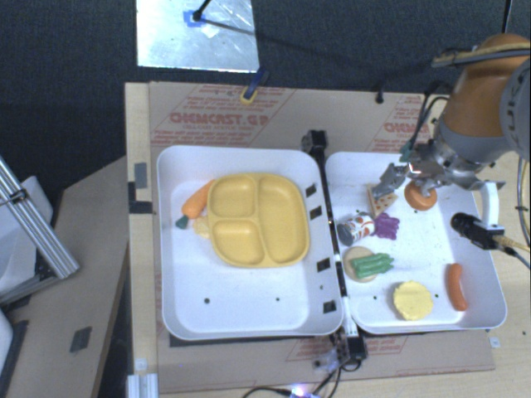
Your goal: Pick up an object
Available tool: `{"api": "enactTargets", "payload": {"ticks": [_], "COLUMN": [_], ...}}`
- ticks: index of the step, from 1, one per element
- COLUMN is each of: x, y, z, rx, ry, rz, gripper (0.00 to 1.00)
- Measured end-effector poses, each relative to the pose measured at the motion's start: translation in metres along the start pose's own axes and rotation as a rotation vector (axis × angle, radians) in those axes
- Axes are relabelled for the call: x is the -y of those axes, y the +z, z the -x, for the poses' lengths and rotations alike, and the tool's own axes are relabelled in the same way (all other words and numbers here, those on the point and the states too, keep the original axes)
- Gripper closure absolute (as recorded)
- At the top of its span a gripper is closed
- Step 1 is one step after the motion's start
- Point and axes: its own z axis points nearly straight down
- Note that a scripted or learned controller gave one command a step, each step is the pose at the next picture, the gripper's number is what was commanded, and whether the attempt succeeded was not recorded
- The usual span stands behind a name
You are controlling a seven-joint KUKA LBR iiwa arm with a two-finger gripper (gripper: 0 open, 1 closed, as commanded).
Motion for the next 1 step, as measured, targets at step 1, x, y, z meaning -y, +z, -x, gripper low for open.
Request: {"api": "enactTargets", "payload": {"ticks": [1], "x": [-0.0028], "y": [-0.0074], "z": [-0.0001], "rx": [0.002], "ry": [-0.002], "rz": [0.014], "gripper": [0.00]}}
